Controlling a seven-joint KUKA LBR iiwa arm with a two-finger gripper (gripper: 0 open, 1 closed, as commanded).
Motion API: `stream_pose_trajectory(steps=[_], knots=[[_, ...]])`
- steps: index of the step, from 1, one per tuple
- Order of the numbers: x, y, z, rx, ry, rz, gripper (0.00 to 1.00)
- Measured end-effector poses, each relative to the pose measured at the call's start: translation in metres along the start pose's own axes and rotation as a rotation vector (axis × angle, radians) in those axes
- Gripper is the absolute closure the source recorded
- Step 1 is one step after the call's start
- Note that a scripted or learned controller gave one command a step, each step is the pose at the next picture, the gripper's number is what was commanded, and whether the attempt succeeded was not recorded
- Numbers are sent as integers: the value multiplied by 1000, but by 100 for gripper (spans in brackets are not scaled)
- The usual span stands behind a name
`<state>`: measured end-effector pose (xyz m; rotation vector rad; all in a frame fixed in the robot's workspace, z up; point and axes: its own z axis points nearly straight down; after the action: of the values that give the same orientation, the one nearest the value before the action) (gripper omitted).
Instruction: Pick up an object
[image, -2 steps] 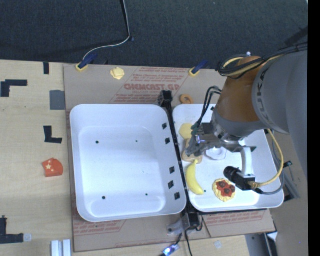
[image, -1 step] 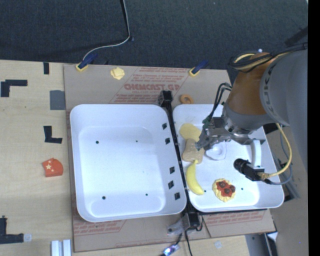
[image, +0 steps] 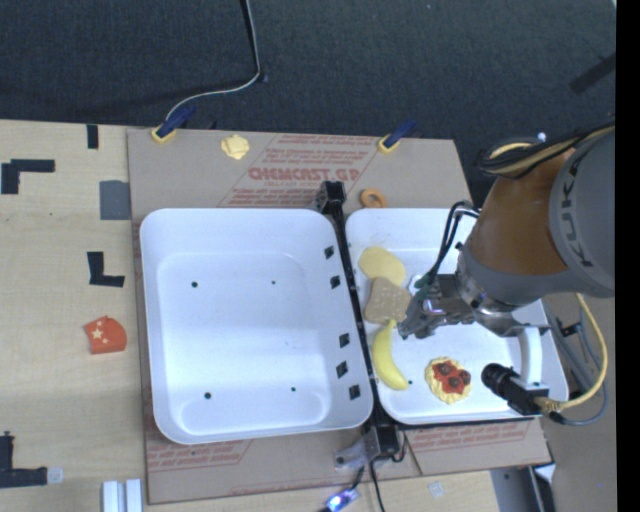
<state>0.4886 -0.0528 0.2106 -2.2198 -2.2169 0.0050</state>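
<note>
Your arm (image: 540, 225) reaches in from the right, gripper (image: 418, 318) low over the right bin (image: 500, 405) beside the banana (image: 387, 358); its opening can't be judged.

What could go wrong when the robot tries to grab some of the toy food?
The gripper hovers where the bread slice, pale yellow piece and banana crowd together, so it might pinch two or nudge one away. They also lie close to the right bin's inner wall, which could block a finger.
</note>
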Motion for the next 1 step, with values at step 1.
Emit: stream_pose_trajectory(steps=[1], knots=[[14, -5, -205, -23, -1, -5, 100]])
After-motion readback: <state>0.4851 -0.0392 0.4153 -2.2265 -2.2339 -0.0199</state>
